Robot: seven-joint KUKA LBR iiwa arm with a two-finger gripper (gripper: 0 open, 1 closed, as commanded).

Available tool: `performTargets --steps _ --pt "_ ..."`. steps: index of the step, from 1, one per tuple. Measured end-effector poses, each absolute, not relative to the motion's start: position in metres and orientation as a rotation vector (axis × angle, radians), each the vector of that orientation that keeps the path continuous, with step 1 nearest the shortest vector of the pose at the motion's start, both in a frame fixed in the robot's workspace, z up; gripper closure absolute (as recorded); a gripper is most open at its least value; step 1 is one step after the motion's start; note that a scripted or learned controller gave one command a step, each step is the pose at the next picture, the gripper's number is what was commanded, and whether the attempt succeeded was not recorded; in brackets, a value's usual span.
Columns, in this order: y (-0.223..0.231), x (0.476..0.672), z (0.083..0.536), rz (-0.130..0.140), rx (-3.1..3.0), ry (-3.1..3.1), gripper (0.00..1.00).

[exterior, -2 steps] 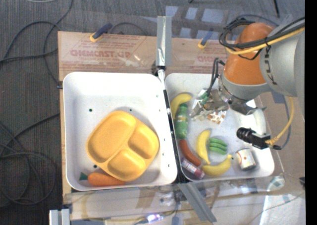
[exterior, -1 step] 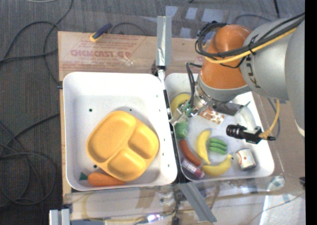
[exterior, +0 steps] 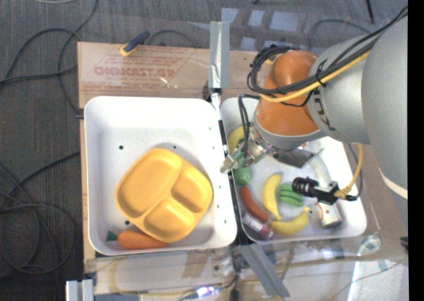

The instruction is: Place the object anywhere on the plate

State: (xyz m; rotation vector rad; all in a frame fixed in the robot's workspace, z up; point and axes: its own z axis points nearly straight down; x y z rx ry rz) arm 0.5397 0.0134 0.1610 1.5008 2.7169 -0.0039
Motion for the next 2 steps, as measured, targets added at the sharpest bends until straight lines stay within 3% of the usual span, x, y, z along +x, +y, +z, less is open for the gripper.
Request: performTargets --steps 1,2 --pt "0.032 0.523 0.164 -0.018 1.429 2.769 1.00" --pt "0.116 0.535 0.346 -0.010 1.420 2.803 1.00"
